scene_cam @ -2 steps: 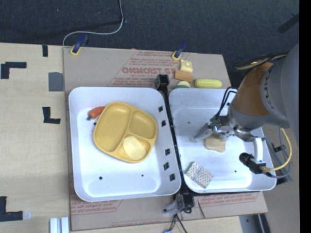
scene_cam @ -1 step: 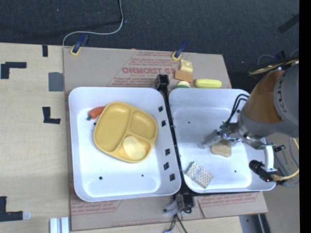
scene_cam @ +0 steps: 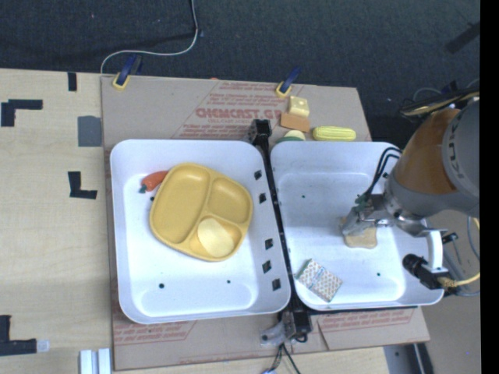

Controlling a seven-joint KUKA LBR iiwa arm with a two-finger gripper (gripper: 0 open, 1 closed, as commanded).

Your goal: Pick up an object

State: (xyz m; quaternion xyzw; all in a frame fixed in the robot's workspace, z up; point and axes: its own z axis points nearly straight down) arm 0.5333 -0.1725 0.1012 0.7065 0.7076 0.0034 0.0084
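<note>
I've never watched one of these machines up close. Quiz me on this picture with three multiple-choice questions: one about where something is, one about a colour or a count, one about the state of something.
1. Where does the yellow divided plate lie?
A. in the left bin
B. in the right bin
C. on the cardboard behind the bins

2. What colour is the band above the arm's wrist?
A. blue
B. orange
C. green

3. How does the gripper stand to the tan block in the right bin?
A. far off, over the left bin
B. right down at the block
C. raised high above the bench, outside both bins

Answers:
1 A: the plate lies inside the left bin.
2 B: the orange band shows on the arm.
3 B: the gripper sits directly at the block's top edge.
</note>
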